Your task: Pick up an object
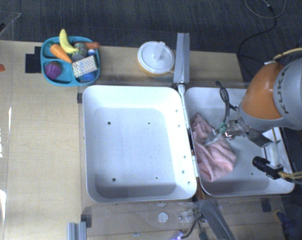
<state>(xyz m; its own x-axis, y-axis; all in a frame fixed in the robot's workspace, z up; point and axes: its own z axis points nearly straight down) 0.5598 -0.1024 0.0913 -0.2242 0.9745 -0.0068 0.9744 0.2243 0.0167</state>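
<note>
One pink cloth point(212, 149) crumpled in the right bin point(251, 184), hand point(225, 132) upon it, grip impossible to tell

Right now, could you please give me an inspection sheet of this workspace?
Surface: wooden bench bearing two white bins, left bin and right bin.
Job's things: pink cloth crumpled in the right bin.
Clutter: blue tray of toy food, white lidded container.
End effector: at the cloth's upper edge.
Cables: black loop on the floor.
Surroundings: dark carpet.
</note>
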